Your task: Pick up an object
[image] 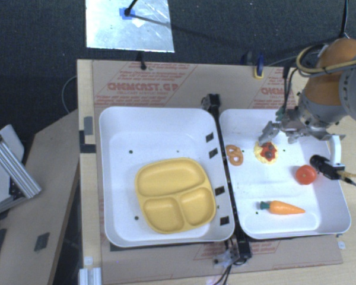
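Arm [338, 82] cut off at the right edge; claw [272, 136] fingertips (small, blurred) indistinct over the yellow-red toy [266, 152].

Yellow tray [175, 194], orange carrot [283, 207], red tomato [306, 174]

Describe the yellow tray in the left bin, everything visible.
The yellow tray is a rounded-rectangle plate that looks like moulded plastic, pale mustard yellow with a slight sheen. It has three recessed compartments: one long one across the far side and two smaller ones side by side nearer the camera. It lies flat, right way up, turned slightly askew, on the floor of the left bin, toward the bin's near right corner. Nothing lies in it.
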Controlling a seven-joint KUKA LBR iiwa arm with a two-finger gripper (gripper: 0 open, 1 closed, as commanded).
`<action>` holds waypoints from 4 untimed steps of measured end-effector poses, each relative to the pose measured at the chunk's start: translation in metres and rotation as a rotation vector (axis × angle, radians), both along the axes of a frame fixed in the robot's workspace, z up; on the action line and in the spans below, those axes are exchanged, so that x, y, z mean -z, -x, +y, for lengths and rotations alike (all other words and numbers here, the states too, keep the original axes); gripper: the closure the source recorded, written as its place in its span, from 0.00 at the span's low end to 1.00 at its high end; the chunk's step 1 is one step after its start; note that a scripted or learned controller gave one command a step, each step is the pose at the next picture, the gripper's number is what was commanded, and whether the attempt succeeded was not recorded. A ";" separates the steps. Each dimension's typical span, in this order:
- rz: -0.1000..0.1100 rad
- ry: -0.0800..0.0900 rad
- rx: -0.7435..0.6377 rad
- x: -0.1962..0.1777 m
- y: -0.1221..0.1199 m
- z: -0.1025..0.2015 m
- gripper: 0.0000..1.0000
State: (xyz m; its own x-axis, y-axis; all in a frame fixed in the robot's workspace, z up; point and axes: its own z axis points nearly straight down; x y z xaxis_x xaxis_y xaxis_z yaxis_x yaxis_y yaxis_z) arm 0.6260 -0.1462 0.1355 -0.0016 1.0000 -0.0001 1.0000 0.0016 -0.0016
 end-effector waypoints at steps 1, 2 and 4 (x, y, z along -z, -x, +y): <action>-0.007 0.002 0.000 -0.014 -0.002 0.000 1.00; -0.010 0.002 -0.003 -0.079 -0.005 -0.004 1.00; -0.003 -0.002 -0.008 -0.083 0.002 0.050 1.00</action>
State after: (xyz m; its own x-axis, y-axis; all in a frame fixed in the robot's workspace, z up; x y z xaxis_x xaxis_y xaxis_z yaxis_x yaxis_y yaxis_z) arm 0.6241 -0.0962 0.2182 -0.0098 1.0000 0.0018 1.0000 0.0098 0.0014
